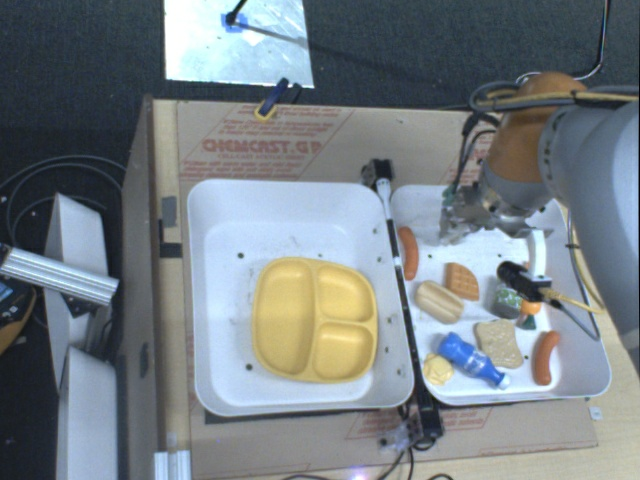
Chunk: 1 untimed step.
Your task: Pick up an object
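Observation:
My gripper [453, 226] hangs over the back left part of the right bin [585, 373], with the grey arm reaching in from the right. Just left of it lies an orange sausage [408, 251] along the bin's left wall. A waffle-patterned cracker [462, 280] and a tan bread roll [438, 301] lie a little in front of the gripper. Nearer the front are a blue bottle [470, 360], a slice of toast [498, 343], a small yellow piece [436, 370] and a second sausage [544, 356]. I see nothing between the fingers.
The left bin [215, 268] holds a yellow divided plate [315, 318]. A small grey-green item [508, 299] with an orange bit [529, 309] lies at the right bin's middle right. A ridge with a black clip [379, 173] separates the bins.

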Each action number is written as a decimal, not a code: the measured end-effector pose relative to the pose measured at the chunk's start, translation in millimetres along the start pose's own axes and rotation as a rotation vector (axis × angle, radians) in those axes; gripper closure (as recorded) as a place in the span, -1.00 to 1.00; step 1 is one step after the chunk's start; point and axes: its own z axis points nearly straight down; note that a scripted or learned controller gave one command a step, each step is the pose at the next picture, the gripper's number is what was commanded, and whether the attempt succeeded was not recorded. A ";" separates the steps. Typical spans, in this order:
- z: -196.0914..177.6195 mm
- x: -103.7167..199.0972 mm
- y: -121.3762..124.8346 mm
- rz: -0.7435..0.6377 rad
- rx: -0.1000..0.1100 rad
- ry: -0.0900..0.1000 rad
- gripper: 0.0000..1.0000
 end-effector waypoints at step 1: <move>0.1 -0.1 -0.1 -0.001 0.000 0.000 -1.00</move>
